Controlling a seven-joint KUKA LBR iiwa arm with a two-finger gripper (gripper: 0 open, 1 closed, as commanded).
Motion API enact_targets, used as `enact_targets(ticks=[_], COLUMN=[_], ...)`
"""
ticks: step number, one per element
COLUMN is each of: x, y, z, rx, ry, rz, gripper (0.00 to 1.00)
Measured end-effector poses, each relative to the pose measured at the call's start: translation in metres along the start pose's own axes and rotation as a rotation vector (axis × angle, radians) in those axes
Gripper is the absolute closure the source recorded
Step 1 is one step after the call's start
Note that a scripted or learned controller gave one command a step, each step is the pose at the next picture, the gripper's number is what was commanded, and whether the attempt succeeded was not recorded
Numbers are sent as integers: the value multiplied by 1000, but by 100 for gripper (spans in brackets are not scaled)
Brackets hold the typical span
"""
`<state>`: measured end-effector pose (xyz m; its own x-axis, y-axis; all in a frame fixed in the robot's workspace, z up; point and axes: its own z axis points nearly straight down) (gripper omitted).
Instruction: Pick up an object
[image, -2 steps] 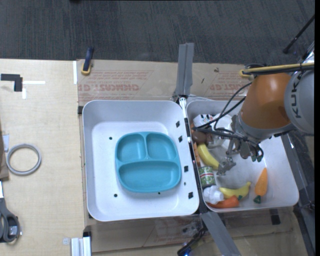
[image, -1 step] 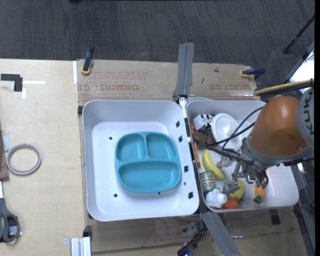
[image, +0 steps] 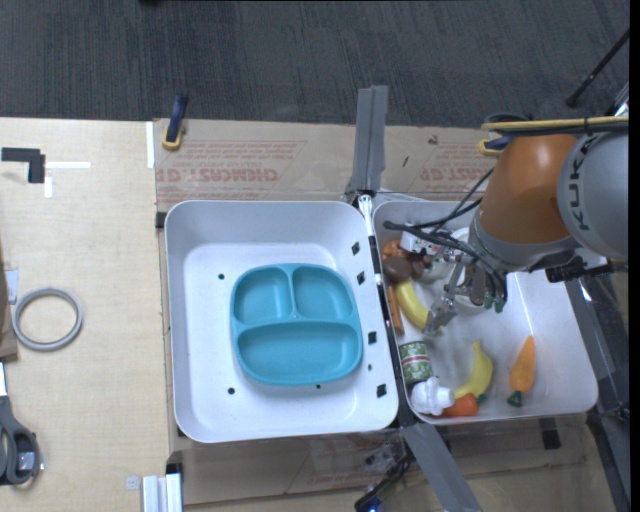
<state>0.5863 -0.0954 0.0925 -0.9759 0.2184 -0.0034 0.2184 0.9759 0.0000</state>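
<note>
My gripper (image: 438, 318) hangs low in the right bin (image: 560, 400), below the orange-banded wrist (image: 528, 190). Its tip is just right of a yellow banana (image: 409, 303) by the bin's left wall, and I see nothing held in it. A second banana (image: 480, 370) lies toward the front. An orange carrot (image: 522, 365) rests to that banana's right. A green-labelled can (image: 413, 358) lies below the first banana. A white item (image: 430, 397) and a red-orange piece (image: 461, 405) sit at the front edge. A brown object (image: 398, 266) lies at the back left, partly behind cables.
The left bin (image: 195, 330) holds a teal divided plate (image: 296, 323). A grey upright post (image: 370, 140) stands between the bins at the back. On the bench to the left lie a tape ring (image: 45, 318) and scissors (image: 18, 450).
</note>
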Motion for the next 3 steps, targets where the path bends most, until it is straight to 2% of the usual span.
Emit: enact_targets(ticks=[1,2,3], x=[2,9,6], y=[1,0,-130], z=[0,1,0], rx=[1,0,1], ry=[1,2,-1], rz=[8,78,98], gripper=[0,0,0])
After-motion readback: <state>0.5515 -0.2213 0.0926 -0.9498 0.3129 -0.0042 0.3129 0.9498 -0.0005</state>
